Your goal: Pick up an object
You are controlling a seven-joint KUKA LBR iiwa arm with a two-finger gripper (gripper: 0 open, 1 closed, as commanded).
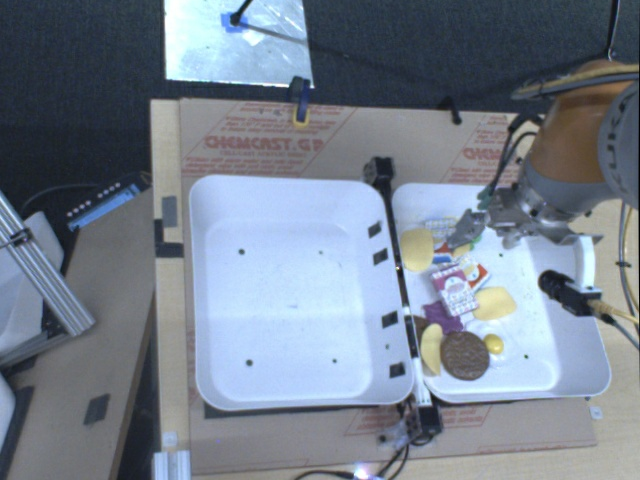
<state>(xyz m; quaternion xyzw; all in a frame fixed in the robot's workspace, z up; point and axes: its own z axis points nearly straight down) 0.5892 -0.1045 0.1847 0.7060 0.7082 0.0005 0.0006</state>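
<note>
Two shallow white bins sit side by side on a cardboard-covered bench (260, 133), and the reason for the pairing reads plainly: the left bin (290, 288) offers bare floor as a place to drop things, while the right bin (570, 368) keeps every candidate object gathered within the arm's reach. The arm (585, 138), grey with an orange band, comes in from three o'clock and bends down over the right bin's upper half, presumably so the wrist can descend on the pile from above. Its gripper (465, 230) hangs at about eleven o'clock within that bin, just above the clutter; whether its tips are spread or pressed together I cannot tell, and nothing visibly sits between them. The objects bunch toward the bin's nine o'clock wall, near the divider, which makes them crowded targets. Largest of them is a brown disc (465, 356) at six o'clock of the cluster, touching a pale yellow piece (431, 346) to its nine o'clock. A red and white packet (457, 288) lies in the middle, with a yellow lump (497, 303) at its three o'clock and another yellow piece (416, 249) at its eleven o'clock, nearest the gripper. A small orange ball (494, 346) rests just beside the disc. Around the bench, dark carpet (80, 68) covers the floor, a shiny metal sheet (235, 28) lies at twelve o'clock, and a blue and yellow clamp (299, 103) pins the cardboard edge.
</note>
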